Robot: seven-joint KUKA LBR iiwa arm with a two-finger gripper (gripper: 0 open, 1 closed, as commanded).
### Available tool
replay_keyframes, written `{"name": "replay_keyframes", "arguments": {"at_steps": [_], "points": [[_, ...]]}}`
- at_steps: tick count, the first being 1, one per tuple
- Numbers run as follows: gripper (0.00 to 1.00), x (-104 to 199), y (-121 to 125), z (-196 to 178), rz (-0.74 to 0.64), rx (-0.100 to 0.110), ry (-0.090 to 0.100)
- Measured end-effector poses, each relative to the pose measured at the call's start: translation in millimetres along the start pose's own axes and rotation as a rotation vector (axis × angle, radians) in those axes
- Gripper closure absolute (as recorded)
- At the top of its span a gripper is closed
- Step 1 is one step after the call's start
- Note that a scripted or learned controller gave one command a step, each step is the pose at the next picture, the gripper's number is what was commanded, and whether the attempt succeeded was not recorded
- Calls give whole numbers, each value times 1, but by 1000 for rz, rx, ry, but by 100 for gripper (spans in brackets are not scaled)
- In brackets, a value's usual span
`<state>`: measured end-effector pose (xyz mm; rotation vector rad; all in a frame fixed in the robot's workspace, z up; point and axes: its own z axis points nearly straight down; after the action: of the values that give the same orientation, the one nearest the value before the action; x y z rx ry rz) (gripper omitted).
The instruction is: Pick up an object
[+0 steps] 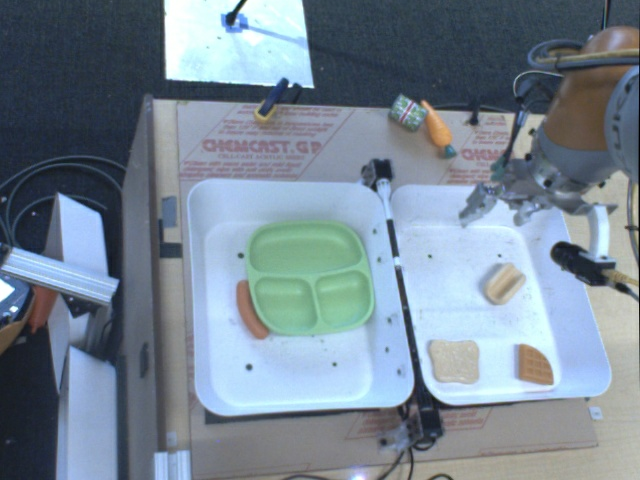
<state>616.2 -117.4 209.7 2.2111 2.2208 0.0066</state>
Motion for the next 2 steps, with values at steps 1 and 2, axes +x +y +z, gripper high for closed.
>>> {"name": "replay_keyframes", "arguments": {"at_steps": [1,2], "points": [[0,-39,-13,49,3,8,1],[0,-64,-39,97,4,9,2]]}}
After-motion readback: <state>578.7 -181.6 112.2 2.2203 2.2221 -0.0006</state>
